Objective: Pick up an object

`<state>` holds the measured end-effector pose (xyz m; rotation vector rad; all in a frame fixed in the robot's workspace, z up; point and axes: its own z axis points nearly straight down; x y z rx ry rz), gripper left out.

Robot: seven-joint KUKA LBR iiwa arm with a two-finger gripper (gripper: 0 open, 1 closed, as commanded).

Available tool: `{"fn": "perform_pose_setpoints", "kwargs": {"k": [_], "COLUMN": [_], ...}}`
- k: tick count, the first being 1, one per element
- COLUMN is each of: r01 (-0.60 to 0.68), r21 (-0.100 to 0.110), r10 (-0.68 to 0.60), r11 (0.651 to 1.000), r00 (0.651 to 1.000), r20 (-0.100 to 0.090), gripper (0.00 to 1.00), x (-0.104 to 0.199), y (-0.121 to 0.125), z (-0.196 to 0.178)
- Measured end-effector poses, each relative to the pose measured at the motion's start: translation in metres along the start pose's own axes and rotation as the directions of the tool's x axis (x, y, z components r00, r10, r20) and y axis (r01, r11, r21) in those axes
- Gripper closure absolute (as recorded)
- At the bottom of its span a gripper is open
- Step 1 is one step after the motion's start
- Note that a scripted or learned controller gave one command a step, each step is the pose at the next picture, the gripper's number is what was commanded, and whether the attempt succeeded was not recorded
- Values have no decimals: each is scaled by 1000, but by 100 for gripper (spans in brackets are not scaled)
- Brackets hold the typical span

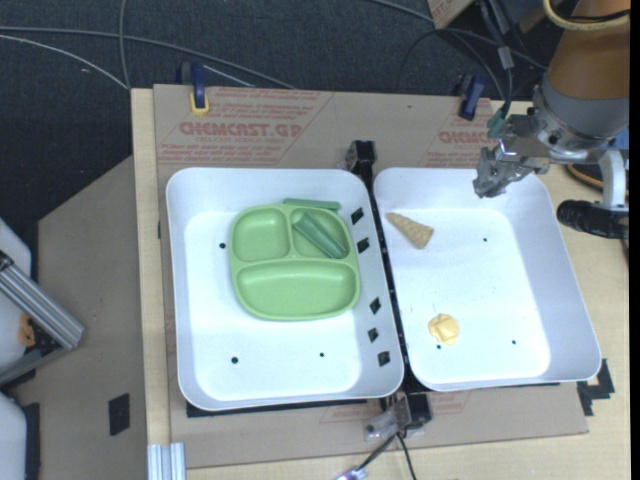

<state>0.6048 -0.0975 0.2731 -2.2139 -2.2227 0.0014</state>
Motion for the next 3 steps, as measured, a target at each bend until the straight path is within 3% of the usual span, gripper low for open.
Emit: {"fn": "perform_pose_setpoints", "kwargs": {"k": [1, 3], "r01": [0, 2], "r21": [0, 2], "r10": [0, -2], "r11": [1000, 1000], "r00": [1000, 1000], "r20": [0, -1], "gripper": [100, 100], "x": [41, 152], "y": [-24, -55], "z": [10, 42]}}
